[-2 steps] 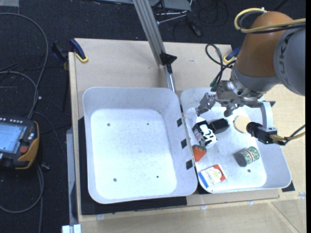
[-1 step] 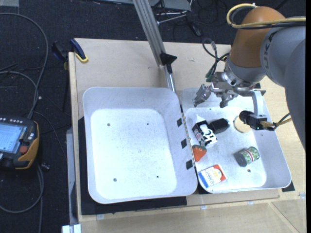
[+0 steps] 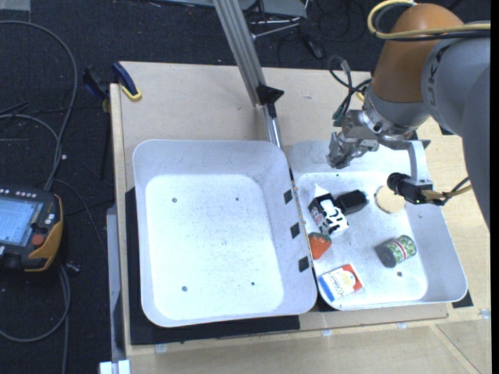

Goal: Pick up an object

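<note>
No legible text anywhere. Red-and-white packet: printing blurred. Green can: label too small to read. Handheld pendant left of counter: lit screen, contents unreadable.

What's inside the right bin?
In the right bin: a can, a red and white packet, a strawberry-like toy, a black and white object, a cream disc. The hand covers its far corner.

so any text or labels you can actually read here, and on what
None is legible.
Green can: label print too blurred.
Red and white packet: blue patch, wording too small.
Black and white item: markings, no readable words.
Handheld screen left of the bench: lit, text too small.
</note>
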Action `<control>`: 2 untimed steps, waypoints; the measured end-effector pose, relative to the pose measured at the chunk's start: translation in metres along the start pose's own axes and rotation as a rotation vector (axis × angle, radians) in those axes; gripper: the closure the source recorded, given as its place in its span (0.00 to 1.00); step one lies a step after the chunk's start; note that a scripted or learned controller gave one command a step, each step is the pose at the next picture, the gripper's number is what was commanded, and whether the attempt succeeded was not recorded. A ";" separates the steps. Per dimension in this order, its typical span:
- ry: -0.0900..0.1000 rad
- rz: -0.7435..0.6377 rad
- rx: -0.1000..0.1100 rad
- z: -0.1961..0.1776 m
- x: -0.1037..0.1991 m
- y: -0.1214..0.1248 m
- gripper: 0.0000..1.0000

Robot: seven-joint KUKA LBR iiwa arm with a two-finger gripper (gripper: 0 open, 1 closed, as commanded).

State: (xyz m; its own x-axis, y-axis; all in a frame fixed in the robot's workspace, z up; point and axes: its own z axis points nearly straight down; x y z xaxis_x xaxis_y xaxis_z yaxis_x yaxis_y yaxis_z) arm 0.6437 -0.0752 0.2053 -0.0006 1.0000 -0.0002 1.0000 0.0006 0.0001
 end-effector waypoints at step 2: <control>-0.003 0.008 -0.001 -0.049 -0.090 -0.070 1.00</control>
